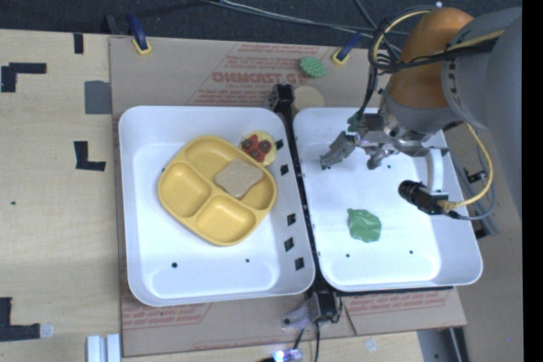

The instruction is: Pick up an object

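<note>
Arm (441, 64): grey, with an orange band above the wrist; it comes in from the right and hangs over the upper part of the right bin.
Gripper (355, 150): over the right bin's upper left area, with one dark finger slanting down to the left toward the divider and a second showing further right; the two stand apart with nothing between them, so it is open and holds nothing.
Right bin (441, 267): shallow and white, just beside the left bin.
Green object (364, 225): a small leafy piece lying flat on the right bin's floor, in its lower middle, below the gripper and apart from it.
Left bin (144, 250): white, bearing the yellow tray.
Tray (182, 182): yellow, with several compartments, lying at a slant in the middle of the left bin.
Tan slice (238, 177): a flat bread-like piece in the tray's right compartment.
Red pieces (258, 147): a small dark red cluster at the tray's upper right corner, near the divider.
Green pad (312, 66): a small dotted piece on the brown board above the bins.
Cables (475, 191): yellow and black, looping beside the wrist.
</note>
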`<state>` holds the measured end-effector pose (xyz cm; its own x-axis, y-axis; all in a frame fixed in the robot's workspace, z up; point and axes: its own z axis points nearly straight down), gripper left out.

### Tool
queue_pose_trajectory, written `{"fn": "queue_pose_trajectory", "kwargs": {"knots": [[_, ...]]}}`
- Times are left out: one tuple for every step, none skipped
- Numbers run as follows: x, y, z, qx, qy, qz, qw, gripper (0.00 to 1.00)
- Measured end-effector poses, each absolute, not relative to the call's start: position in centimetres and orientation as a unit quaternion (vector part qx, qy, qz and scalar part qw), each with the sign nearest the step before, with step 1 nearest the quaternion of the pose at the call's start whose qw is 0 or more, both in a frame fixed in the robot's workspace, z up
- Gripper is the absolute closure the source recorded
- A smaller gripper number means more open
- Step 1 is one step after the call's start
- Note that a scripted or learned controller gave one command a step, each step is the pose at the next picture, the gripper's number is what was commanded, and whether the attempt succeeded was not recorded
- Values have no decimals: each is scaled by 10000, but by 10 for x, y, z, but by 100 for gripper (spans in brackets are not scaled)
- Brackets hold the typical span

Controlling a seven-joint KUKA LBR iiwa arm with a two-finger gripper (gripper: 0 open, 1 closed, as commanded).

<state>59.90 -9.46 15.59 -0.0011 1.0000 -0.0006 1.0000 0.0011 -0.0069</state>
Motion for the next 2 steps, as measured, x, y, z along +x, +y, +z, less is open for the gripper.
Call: {"fn": "queue_pose_trajectory", "kwargs": {"knots": [[596, -97, 91, -7067, -7075, 27, 23, 0], [598, -96, 105, -7060, -7082, 12, 12, 100]]}}
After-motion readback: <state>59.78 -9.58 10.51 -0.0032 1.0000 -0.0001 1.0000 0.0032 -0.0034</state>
